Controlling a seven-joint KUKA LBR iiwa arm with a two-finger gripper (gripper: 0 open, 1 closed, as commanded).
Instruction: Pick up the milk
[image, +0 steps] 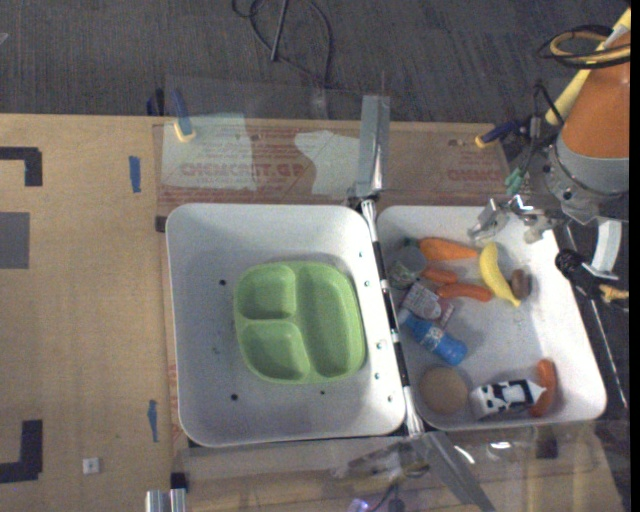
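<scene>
1. I find the milk (507, 397), a black-and-white cow-patterned carton, lying on its side at the right bin's (585, 350) near edge, between a brown round item (444, 390) and a sausage (545, 385).
2. My gripper (505, 215) hovers over the far edge; I cannot tell its state, and nothing sits in it.
3. I judge the carton's position near the wall will crowd the approach.
</scene>
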